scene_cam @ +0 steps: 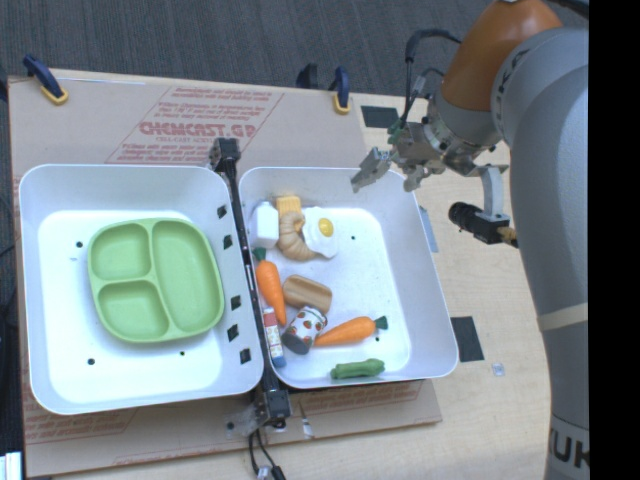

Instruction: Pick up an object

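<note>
Several toy foods are lying in the right bin (425, 298): a green pod (358, 369) nearest, two carrots (345, 332), a bread roll (307, 291), then a fried egg (322, 231). Beyond them the gripper (393, 173) is hovering over the far rim, fingers spread wide and holding nothing; it should be descending squarely over an isolated piece. Left bin (40, 368) is holding a green divided plate (155, 278).

Red "CHEMCAST GP" print on brown board (190, 118), smaller lines unreadable, "KU" on arm base (572, 452)

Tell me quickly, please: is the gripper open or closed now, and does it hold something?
Gripper: open, holding nothing, above the far right corner of the right bin.
</note>
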{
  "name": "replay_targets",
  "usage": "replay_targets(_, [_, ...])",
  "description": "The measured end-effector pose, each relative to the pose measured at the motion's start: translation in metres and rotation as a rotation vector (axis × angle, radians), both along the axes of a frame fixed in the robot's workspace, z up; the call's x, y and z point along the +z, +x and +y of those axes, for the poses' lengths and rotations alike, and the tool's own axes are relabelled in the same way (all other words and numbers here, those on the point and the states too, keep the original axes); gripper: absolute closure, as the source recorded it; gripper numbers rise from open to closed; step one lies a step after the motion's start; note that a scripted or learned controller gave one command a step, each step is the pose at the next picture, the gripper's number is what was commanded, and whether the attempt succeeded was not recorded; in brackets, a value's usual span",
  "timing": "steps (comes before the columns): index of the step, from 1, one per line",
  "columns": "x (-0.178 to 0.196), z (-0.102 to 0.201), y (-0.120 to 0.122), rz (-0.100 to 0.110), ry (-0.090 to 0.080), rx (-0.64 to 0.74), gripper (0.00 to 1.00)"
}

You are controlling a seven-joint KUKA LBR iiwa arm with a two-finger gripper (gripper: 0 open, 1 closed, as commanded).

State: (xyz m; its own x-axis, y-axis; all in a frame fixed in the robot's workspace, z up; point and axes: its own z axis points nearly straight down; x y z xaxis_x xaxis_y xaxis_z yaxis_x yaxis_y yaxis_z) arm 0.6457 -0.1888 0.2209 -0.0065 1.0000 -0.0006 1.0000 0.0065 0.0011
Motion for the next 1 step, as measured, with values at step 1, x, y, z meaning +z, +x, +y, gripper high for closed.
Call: replay_targets(1, [-0.0083,0.065,-0.0805,0.004,0.002,0.001,0.0])
